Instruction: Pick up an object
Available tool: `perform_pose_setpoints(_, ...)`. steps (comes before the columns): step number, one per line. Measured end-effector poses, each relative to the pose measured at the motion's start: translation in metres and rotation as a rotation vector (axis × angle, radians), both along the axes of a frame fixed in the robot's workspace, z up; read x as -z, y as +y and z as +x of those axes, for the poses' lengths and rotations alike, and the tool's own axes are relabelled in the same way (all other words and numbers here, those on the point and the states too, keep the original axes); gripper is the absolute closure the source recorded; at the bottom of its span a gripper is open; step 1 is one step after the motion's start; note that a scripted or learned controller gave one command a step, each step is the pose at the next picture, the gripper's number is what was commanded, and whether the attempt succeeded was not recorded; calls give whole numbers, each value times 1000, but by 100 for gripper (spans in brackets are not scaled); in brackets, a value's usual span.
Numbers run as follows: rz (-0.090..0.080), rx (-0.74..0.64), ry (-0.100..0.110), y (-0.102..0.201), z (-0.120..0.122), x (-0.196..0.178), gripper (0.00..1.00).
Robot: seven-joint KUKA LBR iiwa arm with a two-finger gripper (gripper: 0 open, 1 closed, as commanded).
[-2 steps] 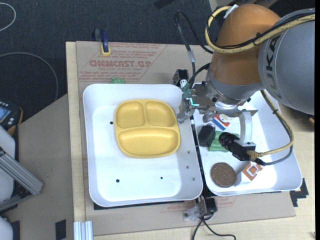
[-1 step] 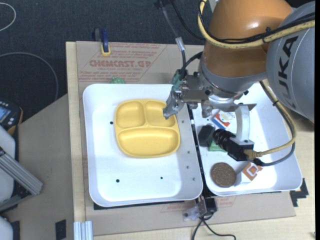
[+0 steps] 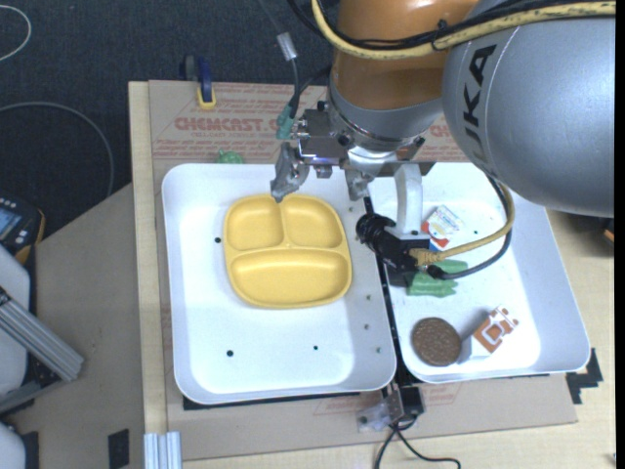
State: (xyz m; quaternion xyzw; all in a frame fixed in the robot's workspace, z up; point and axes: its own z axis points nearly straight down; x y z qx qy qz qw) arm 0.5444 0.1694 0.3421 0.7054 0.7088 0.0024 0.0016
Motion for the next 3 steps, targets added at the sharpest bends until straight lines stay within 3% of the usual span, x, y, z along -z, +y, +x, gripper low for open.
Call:
perform_pose_setpoints(1,1,2,1,-2,-52,-74,0)
perform_pose_setpoints(2,6,-1,-8,31,-66,-183,0)
perform_pose_setpoints(3,0,1,1,30,-65,-187,100)
